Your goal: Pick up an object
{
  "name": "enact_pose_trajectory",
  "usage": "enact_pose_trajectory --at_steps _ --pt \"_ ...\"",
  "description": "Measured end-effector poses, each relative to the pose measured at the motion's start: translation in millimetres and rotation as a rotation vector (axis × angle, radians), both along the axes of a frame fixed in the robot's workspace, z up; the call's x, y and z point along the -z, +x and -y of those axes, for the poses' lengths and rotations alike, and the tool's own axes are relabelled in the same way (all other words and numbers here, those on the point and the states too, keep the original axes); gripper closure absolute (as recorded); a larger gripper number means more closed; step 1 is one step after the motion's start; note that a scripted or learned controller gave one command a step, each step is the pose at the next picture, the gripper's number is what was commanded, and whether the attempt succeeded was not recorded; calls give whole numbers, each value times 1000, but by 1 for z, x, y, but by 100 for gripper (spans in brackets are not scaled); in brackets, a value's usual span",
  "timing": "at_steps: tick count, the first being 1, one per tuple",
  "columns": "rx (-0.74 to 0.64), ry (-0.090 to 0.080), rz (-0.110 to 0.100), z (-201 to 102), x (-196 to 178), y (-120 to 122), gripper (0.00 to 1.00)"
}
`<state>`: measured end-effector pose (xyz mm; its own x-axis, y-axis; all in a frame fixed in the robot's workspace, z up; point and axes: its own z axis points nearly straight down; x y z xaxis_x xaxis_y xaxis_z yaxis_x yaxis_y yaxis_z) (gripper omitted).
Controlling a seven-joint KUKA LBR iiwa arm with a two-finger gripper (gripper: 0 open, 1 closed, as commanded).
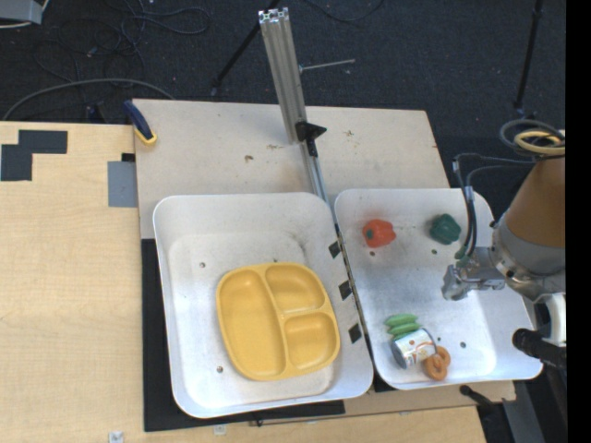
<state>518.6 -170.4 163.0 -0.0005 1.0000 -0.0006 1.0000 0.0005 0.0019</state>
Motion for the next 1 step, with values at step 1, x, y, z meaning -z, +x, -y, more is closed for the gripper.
enact_pose_trajectory --at_steps 1 --pt "-1 0 2 -3 -61 -5 100"
